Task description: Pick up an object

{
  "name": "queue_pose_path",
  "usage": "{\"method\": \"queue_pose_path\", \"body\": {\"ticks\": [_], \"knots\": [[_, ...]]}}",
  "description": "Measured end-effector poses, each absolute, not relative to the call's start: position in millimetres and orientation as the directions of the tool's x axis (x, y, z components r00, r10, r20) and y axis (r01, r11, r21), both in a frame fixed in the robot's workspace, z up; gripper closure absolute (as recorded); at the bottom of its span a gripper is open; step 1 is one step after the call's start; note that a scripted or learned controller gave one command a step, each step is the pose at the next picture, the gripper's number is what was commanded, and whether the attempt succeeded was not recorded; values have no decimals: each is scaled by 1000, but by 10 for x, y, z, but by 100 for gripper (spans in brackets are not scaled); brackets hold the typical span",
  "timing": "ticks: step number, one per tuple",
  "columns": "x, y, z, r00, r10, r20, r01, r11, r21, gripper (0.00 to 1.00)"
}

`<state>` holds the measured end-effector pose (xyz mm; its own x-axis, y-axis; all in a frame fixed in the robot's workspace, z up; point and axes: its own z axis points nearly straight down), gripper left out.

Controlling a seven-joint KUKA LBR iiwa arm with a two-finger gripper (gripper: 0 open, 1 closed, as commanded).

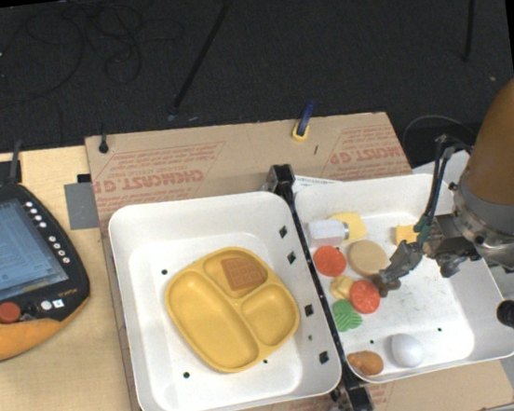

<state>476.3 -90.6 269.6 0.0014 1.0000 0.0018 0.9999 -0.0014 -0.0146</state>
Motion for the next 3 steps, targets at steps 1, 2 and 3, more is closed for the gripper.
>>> {"method": "queue_pose_path", "body": {"ticks": [1,2,3], "knots": [[4777,-908,2740,0,1000,1,1000,0,-7,0],[4837,-976,2203,0,1000,2,1000,0,-12,0],[4787,-969,1738,0,1000,3,1000,0,-12,0]]}}
